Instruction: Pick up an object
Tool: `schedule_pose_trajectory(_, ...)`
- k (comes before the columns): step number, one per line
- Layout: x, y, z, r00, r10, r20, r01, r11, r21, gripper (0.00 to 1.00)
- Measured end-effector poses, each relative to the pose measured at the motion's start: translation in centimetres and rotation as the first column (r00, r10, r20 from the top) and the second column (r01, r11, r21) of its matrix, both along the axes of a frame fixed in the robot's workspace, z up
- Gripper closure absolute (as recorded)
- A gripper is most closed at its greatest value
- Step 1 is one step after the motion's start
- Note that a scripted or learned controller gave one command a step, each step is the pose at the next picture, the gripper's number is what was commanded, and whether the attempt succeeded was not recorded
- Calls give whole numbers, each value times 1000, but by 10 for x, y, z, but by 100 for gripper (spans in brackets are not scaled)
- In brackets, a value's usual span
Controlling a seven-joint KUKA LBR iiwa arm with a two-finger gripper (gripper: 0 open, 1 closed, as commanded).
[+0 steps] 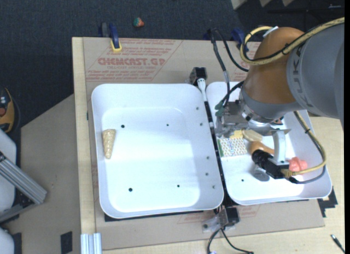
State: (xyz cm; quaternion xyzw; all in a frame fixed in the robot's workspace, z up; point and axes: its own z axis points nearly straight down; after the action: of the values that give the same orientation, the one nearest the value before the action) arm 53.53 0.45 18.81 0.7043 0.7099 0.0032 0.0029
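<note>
Two shallow white bins sit side by side on one bench [136, 61]. One grey arm [322, 72] with an orange band reaches over the right bin [262, 191]. Its one pincer [228, 129] sits low by that bin's left wall; whether it is wide or narrow cannot be told. One green-and-white speckled pad [233, 147] lies just below the pincer. One pale tan piece [253, 135] lies just to its right. One pink lump [297, 164] lies farther right. One cream cone [109, 142] lies well apart to the pincer's left, alone in the left bin [158, 160].
</note>
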Motion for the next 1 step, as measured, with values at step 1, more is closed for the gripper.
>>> schedule_pose_trajectory(1, 86, 72, 88, 1000, 0, 6, 0, 1000, 1, 100)
